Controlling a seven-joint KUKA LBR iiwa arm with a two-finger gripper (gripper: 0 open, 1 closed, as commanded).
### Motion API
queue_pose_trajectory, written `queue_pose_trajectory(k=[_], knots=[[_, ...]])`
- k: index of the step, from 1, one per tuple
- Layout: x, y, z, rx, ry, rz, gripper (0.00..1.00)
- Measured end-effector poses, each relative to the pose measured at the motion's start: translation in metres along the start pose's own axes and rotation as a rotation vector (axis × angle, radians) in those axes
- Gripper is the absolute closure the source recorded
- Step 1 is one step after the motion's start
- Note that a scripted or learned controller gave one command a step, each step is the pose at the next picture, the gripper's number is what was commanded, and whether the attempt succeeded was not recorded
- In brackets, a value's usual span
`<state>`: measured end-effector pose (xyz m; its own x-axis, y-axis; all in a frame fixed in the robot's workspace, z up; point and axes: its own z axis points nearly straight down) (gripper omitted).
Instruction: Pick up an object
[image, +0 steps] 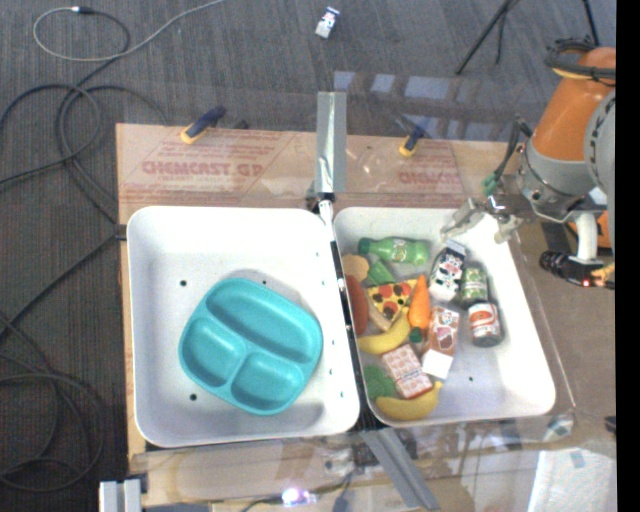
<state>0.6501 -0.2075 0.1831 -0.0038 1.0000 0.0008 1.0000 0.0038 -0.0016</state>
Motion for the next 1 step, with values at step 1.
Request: queue_pose_trajectory(k=[1], knots=[[-0.0045, -0.0045, 0.0849, -0.007, 0.002, -0.023, 0.00]])
